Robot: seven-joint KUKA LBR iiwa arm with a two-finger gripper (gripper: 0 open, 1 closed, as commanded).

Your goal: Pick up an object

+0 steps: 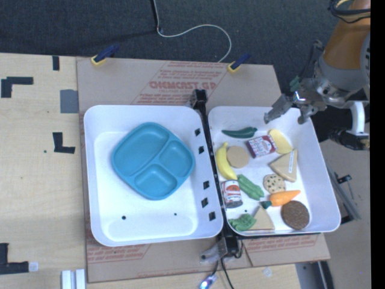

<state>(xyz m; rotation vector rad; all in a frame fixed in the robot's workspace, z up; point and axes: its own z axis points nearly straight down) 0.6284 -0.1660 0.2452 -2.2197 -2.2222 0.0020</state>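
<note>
Hovering above the far corner of the shallow white right-hand bin [325, 179], our two-finger gripper [290, 109] hangs spread wide and empty, so we should descend straight onto the yellow toy lemon wedge [280, 140] lying just inside that corner, clear of the rim

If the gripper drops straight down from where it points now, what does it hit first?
Probably the right bin's far rim, or the yellow toy just inside it; the gripper hangs above that corner, and depth is unclear.
</note>
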